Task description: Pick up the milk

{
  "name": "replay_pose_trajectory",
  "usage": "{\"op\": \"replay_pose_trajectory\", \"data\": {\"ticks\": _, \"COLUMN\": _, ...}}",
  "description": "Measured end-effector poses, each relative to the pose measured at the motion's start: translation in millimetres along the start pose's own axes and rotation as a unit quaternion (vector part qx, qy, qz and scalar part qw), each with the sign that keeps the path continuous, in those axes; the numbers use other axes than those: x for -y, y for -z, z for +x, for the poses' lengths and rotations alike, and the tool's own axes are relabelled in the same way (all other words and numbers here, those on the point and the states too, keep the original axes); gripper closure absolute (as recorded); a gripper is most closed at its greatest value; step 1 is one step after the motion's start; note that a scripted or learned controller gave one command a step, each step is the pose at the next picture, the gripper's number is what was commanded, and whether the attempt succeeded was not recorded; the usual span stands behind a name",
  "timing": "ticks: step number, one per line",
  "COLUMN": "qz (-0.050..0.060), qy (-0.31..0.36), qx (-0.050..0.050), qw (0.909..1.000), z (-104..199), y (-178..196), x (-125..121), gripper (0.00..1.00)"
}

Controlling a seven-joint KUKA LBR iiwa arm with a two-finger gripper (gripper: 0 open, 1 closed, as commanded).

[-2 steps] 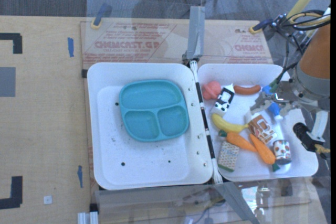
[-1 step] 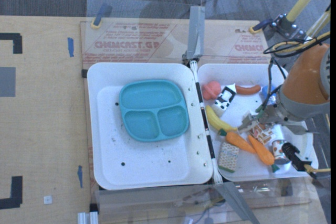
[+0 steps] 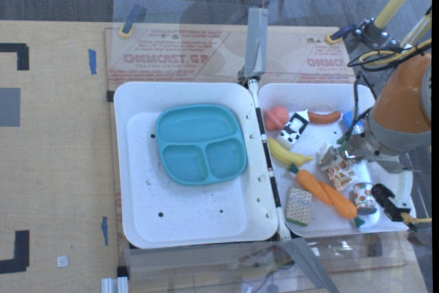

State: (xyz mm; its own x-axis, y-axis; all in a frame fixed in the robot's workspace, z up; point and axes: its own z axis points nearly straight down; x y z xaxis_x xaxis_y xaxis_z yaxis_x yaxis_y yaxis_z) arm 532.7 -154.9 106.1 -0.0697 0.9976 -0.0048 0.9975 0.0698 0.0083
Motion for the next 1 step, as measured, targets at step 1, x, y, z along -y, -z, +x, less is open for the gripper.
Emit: {"op": "replay_pose_trajectory", "data": {"ticks": 1, "qz": 0.004, "qy": 0.008, "qx": -0.002, "qw": 1.0, "z": 75.1, "y": 78.6, "x": -14.6, "gripper": 1.0}}
